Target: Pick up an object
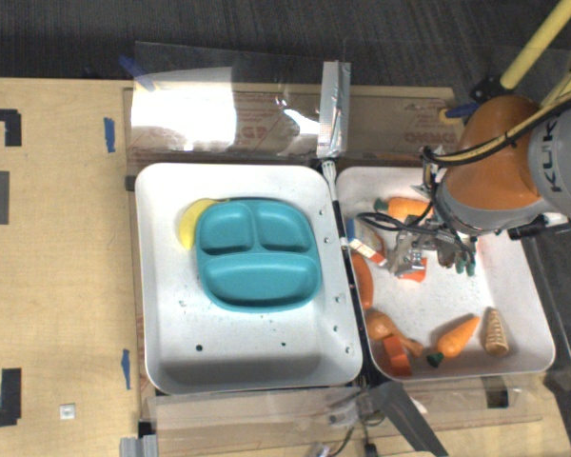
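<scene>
the grey arm with the orange band [495, 155] reaches over the right shallow white bin [523, 284], which serves as the landmark here. its hand [414, 255] hangs low inside this bin, toward the bin's left half and slightly above its middle. whether the hand is apart or together cannot be told: cables and metal parts blur its tip. a small orange-red piece [413, 272] lies directly at the hand's tip; whether it is clamped cannot be told.

near the bin's front wall lies an orange plastic carrot with a green end [454, 336], with a tan ridged cone [496, 331] just to its right. orange rounded items [388, 341] sit in the front left corner.

left of this bin, touching it, the left white bin [162, 331] holds a teal three-compartment plastic plate [257, 252] over a yellow object [189, 222]. both bins rest on the wooden tabletop [48, 255].
</scene>
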`<move>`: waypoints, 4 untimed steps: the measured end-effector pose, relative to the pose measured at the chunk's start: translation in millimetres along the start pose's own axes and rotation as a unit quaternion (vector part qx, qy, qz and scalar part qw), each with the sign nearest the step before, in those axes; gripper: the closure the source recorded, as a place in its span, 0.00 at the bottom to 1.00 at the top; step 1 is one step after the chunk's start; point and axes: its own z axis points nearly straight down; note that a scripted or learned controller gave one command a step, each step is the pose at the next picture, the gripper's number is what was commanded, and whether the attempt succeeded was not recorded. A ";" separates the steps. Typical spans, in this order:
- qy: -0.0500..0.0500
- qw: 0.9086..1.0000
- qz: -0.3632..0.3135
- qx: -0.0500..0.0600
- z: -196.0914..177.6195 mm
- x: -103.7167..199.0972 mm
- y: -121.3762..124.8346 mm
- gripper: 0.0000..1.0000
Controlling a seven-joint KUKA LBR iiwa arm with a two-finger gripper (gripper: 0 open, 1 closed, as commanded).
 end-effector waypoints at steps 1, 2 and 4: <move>0.006 0.998 0.059 0.000 -86.0 -50.2 59.6 1.00; 0.007 1.000 0.006 -0.001 -131.4 -39.9 66.4 1.00; 0.015 1.000 -0.006 0.000 -76.4 -78.1 44.0 1.00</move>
